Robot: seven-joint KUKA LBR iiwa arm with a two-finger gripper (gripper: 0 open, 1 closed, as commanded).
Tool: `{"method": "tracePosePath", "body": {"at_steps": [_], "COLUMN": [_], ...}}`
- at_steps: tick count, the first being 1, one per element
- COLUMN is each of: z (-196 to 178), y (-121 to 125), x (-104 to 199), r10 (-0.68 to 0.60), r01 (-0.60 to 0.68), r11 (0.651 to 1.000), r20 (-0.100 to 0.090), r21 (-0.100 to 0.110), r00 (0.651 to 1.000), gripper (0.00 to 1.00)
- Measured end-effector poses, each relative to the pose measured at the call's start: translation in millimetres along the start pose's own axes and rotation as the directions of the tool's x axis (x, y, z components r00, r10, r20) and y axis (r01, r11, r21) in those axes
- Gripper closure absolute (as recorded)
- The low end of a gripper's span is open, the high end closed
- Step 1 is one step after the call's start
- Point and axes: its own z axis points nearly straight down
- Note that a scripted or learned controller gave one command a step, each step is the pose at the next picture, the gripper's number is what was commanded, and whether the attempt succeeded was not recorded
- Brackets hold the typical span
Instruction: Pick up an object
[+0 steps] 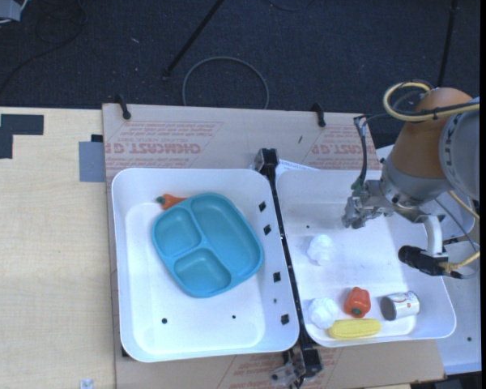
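- Hand (356,215): small metal-grey two-finger hand at the end of the grey arm with its orange band (434,136), low over the upper part of the right white shallow bin (421,331); nothing shows between its tips, and how far it is open cannot be told at this size.
- White crumpled lump (321,248): nearest thing to the hand, lying apart from it on the bin floor, toward the bin's middle.
- Near edge of the right bin, well apart from the hand: a second white lump (323,309), a red pepper-shaped toy (357,301), a yellow corn-cob toy (355,328) just below both, and a small white can with a red label (402,305) lying on its side; its print is too small to read.
- Black divider strip (279,241): runs between the two bins.
- Left white shallow bin (138,331): holds a blue three-compartment plastic tray (206,243); an orange carrot-like toy (170,201) peeks out at the tray's upper left edge.
- Cardboard sheet (170,140) under the bins on the bench: red printing, seen reversed and upside down, not surely legible.
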Motion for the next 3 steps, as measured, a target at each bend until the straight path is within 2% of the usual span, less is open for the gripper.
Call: {"method": "tracePosePath", "body": {"at_steps": [1,3], "z": [-55.0,-145.1], "y": [11.7,14.1], "x": [0.3,-2.7], "r10": [-0.003,-0.003], "r01": [0.003,0.003], "r11": [1.0,1.0], "r20": [-0.002,-0.002], "r21": [0.01,0.011], "r00": [1.0,1.0], "gripper": [1.0,1.0]}}
